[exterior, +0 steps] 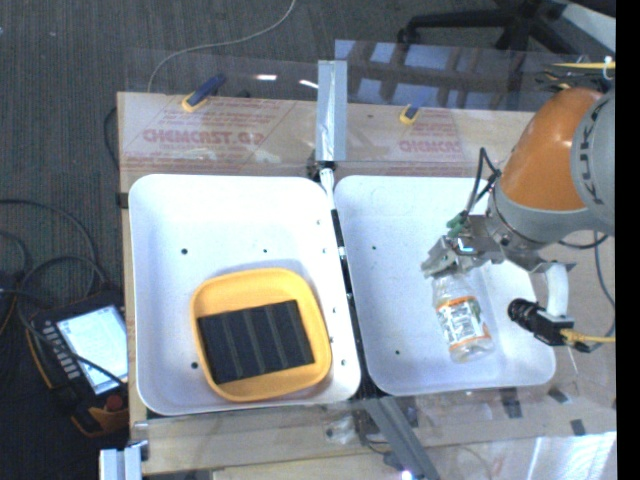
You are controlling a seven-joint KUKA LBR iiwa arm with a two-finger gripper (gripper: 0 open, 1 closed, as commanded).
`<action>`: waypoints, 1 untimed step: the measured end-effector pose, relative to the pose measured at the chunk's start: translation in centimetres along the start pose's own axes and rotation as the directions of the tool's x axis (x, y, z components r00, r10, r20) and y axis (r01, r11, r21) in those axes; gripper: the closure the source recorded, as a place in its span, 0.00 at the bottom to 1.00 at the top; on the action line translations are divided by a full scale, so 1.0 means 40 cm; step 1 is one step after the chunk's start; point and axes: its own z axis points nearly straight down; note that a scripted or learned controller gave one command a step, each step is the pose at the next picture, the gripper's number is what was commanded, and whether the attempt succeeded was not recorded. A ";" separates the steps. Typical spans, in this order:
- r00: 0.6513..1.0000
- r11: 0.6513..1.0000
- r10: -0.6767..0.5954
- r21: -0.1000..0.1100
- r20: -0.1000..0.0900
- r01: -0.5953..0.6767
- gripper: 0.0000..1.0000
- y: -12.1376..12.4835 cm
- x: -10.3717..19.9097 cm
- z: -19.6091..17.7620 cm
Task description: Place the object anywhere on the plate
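Note:
A small clear plastic bottle (pixel 461 318) with a white and orange label lies on its side in the right bin (pixel 390 268), near that bin's front right part. My gripper (pixel 447 257) hangs at the bottle's far end, right over its neck, and I cannot tell whether it touches the bottle. The yellow square plate (pixel 222 293) sits in the front half of the left bin (pixel 180 218). A dark ribbed rectangle (pixel 254 339) covers the plate's middle.
The raised rims where the two bins meet (pixel 340 268) run between the bottle and the plate. A black fitting with a yellow cable (pixel 535 320) sticks out by the right bin's right edge. A tablet (pixel 85 343) lies on the floor at the left.

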 end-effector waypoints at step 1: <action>1.000 1.000 0.000 -0.001 0.000 0.000 0.00 0.000 0.000 -0.001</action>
